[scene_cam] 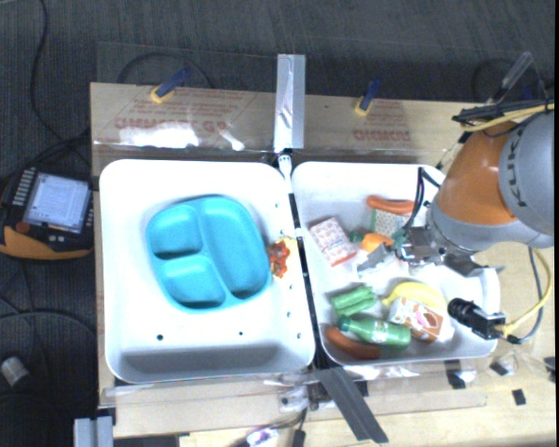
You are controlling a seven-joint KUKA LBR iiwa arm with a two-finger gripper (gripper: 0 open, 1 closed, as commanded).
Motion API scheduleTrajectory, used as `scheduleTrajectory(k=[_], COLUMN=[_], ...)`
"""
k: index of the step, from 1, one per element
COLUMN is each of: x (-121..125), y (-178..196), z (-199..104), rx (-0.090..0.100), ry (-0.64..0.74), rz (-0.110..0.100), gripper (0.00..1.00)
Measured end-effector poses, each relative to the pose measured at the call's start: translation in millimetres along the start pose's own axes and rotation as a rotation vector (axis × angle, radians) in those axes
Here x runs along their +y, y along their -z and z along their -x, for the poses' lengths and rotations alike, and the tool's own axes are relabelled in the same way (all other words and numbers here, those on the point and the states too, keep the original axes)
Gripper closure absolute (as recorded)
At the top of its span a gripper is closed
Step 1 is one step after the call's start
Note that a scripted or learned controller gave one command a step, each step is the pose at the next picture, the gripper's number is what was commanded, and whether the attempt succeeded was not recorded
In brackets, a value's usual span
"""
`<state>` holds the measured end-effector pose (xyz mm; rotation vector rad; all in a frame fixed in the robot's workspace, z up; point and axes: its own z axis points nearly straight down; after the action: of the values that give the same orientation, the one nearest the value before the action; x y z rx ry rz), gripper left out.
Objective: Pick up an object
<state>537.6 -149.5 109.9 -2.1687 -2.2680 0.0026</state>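
On the floor at the far left, beside the counter [121, 101], a handheld device [51, 208] with a lit screen. Next, in the left bin [121, 343], a blue divided tray [205, 250], lying flat. At 3 o'clock from the tray, against the right wall of that bin, a small red-orange scrap [279, 257].

In the right bin [307, 184], many small things packed close. Nearest the left wall, a red-and-white packet [329, 238], lying flat, with the long axis roughly from 11 to 5 o'clock. At 6 o'clock from the packet, a green piece [352, 299], and lower, a green bottle [377, 331] on its side, long axis near 9 to 3 o'clock. Toward 12 o'clock in the bin, a red sausage [389, 205], also lying 9 to 3.

Down in the middle of this bin, the gripper [384, 252], reaching in from 3 o'clock. Just beside its tip, at about 11 o'clock, a small orange piece [374, 240], probably the nearest thing to take; too small to give its long axis with certainty. Impossible to tell whether touching or only beside. Well apart at 9 o'clock from the gripper, the packet as a second choice, broadside to the approach. At 5 o'clock, a yellow banana [412, 294].

Grip state: not possible to tell from this view. No object seen as clearly held.
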Motion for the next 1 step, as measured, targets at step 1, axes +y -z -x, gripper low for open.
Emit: scheduleTrajectory(k=[1], x=[58.3], y=[-20.2], z=[-1.7], rx=[-0.003], ry=[0.101], rz=[0.01], gripper=[0.0])
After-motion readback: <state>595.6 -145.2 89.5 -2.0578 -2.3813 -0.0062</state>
